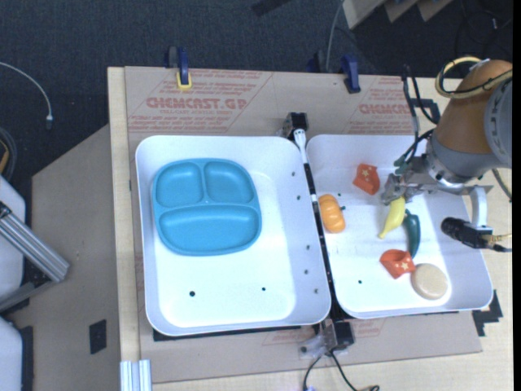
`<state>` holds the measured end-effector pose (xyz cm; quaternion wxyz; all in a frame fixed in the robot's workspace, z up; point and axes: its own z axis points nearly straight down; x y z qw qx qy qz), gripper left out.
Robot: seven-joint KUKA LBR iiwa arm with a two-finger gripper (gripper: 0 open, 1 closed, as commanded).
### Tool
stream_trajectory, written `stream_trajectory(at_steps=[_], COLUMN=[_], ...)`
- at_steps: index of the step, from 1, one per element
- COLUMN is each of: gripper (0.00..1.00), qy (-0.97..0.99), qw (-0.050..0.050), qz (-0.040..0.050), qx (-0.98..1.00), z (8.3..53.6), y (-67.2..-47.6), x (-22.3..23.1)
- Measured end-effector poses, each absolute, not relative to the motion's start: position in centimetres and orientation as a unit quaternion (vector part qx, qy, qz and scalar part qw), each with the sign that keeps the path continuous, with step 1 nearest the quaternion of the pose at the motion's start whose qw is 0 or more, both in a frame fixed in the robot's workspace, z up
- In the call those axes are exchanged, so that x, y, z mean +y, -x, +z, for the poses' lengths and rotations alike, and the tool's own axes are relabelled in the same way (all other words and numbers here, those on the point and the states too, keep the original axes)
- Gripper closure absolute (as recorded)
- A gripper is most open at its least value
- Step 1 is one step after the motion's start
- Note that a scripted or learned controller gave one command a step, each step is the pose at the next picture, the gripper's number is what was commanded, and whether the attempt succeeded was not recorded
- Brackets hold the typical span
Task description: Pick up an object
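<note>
Inside right bin [358, 300] — toy foods (banana [393, 217]); left bin [236, 300] — blue plate [207, 206].

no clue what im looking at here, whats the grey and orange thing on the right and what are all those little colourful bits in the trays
One camera looks down at a slant on a bench with two shallow white bins. The grey arm with an orange band is a robot reaching in from the right; its gripper hangs over the right bin, above a yellow banana-shaped toy. Whether its jaws hold anything is unclear. Beside it lie a green pepper-like toy, two red pieces, an orange round toy and a cream disc. The left bin holds a blue divided plate.
</note>
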<state>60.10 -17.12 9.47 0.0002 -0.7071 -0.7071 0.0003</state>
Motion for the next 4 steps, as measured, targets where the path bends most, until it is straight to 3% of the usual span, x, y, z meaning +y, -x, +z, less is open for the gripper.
stream_trajectory(at_steps=[3, 4], gripper=[1.00, 1.00], qy=[0.707, 0.706], qw=[-0.002, 0.001], qz=[-0.0006, 0.0003], qx=[-0.707, -0.708], z=[24.5, 24.5], y=[-60.4, -60.1], x=[-17.5, -13.4])
